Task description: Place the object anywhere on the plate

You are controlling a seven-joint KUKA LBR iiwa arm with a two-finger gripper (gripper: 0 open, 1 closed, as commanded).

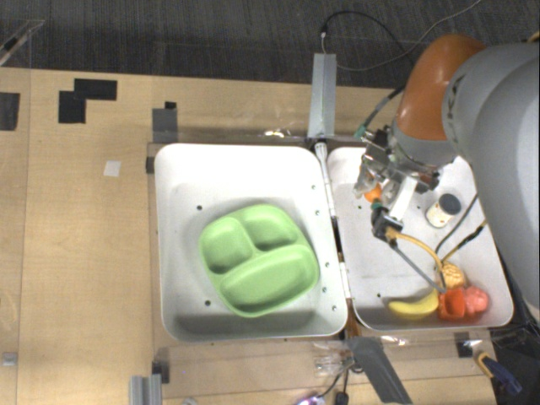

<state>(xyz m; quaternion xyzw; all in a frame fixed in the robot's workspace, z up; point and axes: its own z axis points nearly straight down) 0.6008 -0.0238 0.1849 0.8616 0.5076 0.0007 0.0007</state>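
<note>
Item count:
- Bins: two, shallow and white, side by side. The left bin (181, 192) contains the plate. The right bin (363, 285) adjoins it on the plate's right.
- Plate (257, 260): one, green, divided into three compartments, set at a slant near the middle of its bin.
- Banana (412, 308): one, to the right of the plate in the other bin, against the near wall.
- Red fruit (464, 302): one, touching the end of the banana that points away from the plate.
- Small yellow-tan item (453, 273): one, just behind the red fruit.
- White round item with a dark centre (442, 210): one, well to the right of the plate.
- Small orange item (372, 194): one, right at the gripper (375, 184). Whether it is held cannot be told.

Gripper: positioned over the right bin, beyond the plate's right edge. Its opening state cannot be told. The arm (498, 116) hangs above that bin.

Surface: a pale wooden bench (76, 268) with black angular marks (84, 98) to the far left of the plate. A grey post (323, 95) stands behind the bins. Dark ribbed flooring (169, 15) lies beyond the bench.
</note>
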